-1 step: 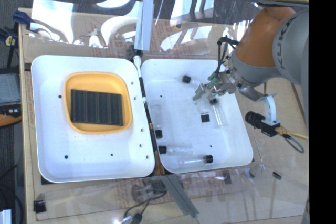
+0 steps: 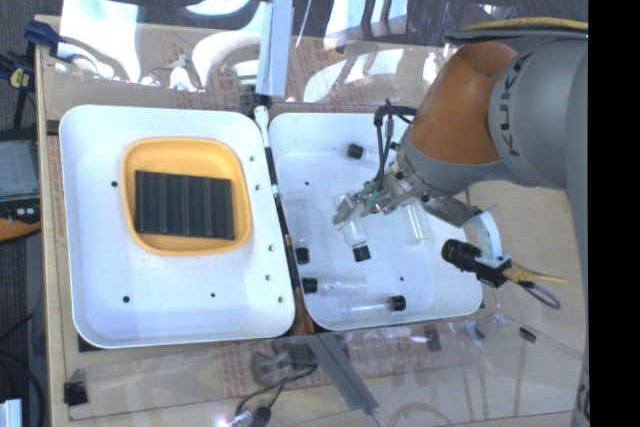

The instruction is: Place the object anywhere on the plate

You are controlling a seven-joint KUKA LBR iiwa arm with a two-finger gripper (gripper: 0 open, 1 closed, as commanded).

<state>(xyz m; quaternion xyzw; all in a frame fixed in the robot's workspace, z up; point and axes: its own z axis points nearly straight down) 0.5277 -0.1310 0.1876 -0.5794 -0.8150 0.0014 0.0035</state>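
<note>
A yellow plate (image 2: 185, 194) with a dark ridged centre lies in the left bin (image 2: 90, 285). Several clear vials with black caps lie in the right bin (image 2: 310, 155). One vial (image 2: 357, 244) rests just below my gripper (image 2: 351, 209). Two more lie along the front wall, one at the left (image 2: 318, 286) and one toward the middle (image 2: 382, 303). A small black cap (image 2: 354, 151) sits near the back of that bin. My gripper hangs low over the middle of the right bin, right above the upper end of the nearest vial. No object shows on the plate.
The grey arm with its orange band (image 2: 465, 120) covers the right part of the right bin. A black-tipped fitting (image 2: 462, 256) juts out near the bin's right wall. A raised divider (image 2: 276, 215) runs between the two bins. Clutter and cables lie around the bench edges.
</note>
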